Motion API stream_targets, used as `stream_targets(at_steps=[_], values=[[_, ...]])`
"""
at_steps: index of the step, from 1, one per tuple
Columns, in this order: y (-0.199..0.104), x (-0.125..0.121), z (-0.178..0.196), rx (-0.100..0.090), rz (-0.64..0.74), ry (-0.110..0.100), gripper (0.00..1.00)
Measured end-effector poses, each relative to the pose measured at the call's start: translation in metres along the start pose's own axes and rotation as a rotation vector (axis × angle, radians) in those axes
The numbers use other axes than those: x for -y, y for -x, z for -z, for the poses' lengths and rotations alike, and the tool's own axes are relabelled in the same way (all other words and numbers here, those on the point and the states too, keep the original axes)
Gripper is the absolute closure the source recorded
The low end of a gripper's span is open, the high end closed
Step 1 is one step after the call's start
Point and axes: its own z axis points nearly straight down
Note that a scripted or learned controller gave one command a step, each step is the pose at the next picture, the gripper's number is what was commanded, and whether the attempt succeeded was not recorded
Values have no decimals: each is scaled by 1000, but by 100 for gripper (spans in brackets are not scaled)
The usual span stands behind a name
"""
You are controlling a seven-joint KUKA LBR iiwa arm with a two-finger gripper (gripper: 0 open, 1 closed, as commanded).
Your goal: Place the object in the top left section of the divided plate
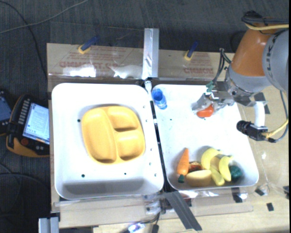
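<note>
A small orange-red object [205, 112] is being seen at the tips of the end effector [207, 105], over the upper part of the right bin [242, 144]. Whether it is being clamped or merely touched cannot be told, nor can the spread of the end effector; both are blurred at this size.

The object is being judged light, smooth and fairly stiff, probably a plastic toy food, so a slip is more likely than a crush. A hold across its narrow middle is being favoured.

Its long axis is being read as running roughly left to right in the view, tilted slightly; which end is leading cannot be told.

The yellow plate [112, 132] is lying in the left bin [68, 174], with 3 sections showing; the top left section is being taken as the target, well apart from the object. A blue cap [158, 97] is standing near the divider, and a carrot [183, 161] and bananas [218, 165] are lying in the right bin's lower corner.
</note>
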Motion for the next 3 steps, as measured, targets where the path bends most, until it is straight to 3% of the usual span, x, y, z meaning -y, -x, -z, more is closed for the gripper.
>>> stream_targets(at_steps=[1, 2, 3], values=[[-88, 9, -21, -5, 90, 0, 100], [-148, -49, -21, -4, 109, 0, 100], [-216, -67, -20, 0, 297, 1, 100]])
